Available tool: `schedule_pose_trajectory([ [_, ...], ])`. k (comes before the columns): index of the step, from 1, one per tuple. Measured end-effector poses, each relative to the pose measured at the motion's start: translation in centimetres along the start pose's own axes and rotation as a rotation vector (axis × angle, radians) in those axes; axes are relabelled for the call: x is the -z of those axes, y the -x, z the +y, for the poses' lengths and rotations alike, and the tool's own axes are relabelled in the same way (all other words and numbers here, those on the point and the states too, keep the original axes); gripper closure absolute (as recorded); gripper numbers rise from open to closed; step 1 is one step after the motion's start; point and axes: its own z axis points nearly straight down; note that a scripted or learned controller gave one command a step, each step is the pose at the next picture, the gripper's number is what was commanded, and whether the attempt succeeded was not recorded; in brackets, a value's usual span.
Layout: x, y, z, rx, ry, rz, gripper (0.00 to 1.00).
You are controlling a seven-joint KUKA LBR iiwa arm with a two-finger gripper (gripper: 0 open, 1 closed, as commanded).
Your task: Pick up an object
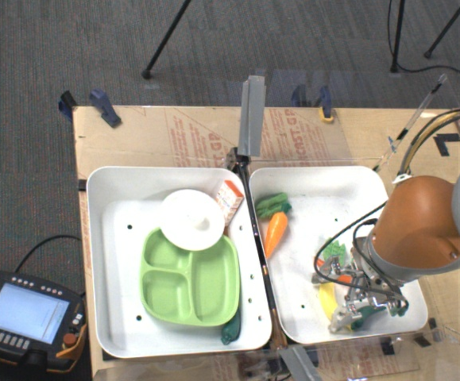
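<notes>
My gripper [355, 312] is low in the front right corner of the right bin [309, 185], under the orange wrist band [416, 221]. It sits over a small cluster there: a yellow object [326, 298], a green leafy piece [336, 252] and a teal piece [366, 316]. The wrist and cables hide how the fingers stand. A toy carrot [274, 230] with a green top [271, 205] lies at the right bin's left side, well clear of the gripper.
The left bin [102, 213] holds a green divided tray [190, 280], a white round plate [192, 219], a small orange-and-white carton [230, 201] and a dark green item [230, 332] at its front edge. A grey upright post [252, 121] stands behind the divider between the bins.
</notes>
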Motion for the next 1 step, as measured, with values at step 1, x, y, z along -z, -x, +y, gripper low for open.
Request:
schedule_pose_trajectory([
  [1, 0.07, 3.79, 1.95, 0.069, 0.000, -0.003, 0.00],
])
